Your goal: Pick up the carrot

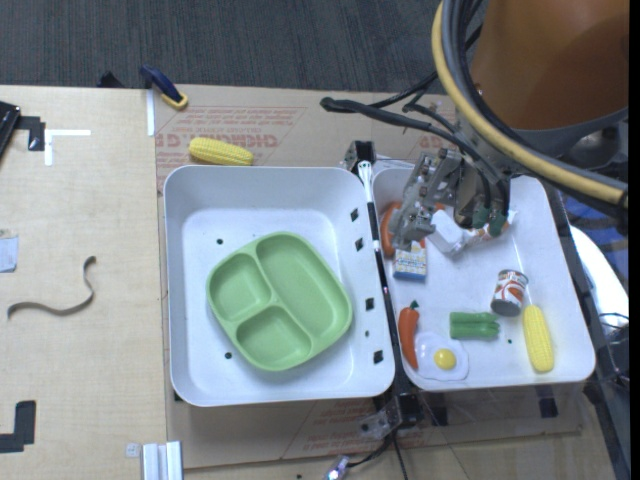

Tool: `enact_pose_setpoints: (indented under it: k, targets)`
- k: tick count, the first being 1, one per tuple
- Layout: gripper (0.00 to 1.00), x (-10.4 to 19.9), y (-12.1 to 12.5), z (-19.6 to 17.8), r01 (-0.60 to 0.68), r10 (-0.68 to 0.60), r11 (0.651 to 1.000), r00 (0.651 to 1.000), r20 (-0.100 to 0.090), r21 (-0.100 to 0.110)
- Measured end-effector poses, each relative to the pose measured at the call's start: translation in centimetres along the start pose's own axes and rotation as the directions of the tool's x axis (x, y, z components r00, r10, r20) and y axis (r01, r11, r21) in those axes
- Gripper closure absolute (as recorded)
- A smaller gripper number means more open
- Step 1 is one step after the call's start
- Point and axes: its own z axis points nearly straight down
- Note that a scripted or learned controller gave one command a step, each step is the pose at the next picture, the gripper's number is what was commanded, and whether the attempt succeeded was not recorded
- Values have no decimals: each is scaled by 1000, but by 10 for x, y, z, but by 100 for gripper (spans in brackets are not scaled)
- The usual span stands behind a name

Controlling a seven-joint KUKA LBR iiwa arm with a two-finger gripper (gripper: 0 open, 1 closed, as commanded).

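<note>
- Table [80, 208]: pale wood-coloured top on the left; a brown cardboard sheet [270, 128] with red print lies under the 2 bins. Dark carpet [220, 18] beyond the far edge.
- Left bin [190, 368]: white, shallow; holds 1 green plate [280, 301] with 3 compartments, lying flat near the middle.
- Right bin [560, 268]: white, touching the left bin along black clips at the shared wall.
- Carrot [408, 334]: orange with a green top, in the right bin's near-left part, lying along the wall that meets the left bin, just beside the egg.
- Egg [441, 357]: a fried-egg toy, white with a yellow yolk, at the near edge of the right bin.
- Green piece [473, 326]: near the middle front of the right bin, right of the carrot.
- Can [509, 293]: small, red and white, tilted, just beside the corn.
- Corn [538, 337]: yellow cob by the right bin's right wall.
- Second corn [221, 151]: on the cardboard, beyond the left bin.
- Carton [409, 261]: small blue-and-white box, just below the hand.
- Hand [430, 213]: low over the far-left part of the right bin, well apart from the carrot; wrapped in cables, so I cannot tell whether it is spread or pressed together.
- Arm [550, 48]: orange band and black and yellow hoses fill the upper right.
- Cord [60, 298]: dark, curled, on the table at left.
- Blue-and-yellow clip [163, 85]: at the cardboard's far-left corner.
</note>
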Motion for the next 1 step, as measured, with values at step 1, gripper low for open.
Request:
enact_pose_setpoints:
  k: [1]
  targets:
    - [0, 0, 0, 0, 0, 0, 1000, 1000, 0, 0]
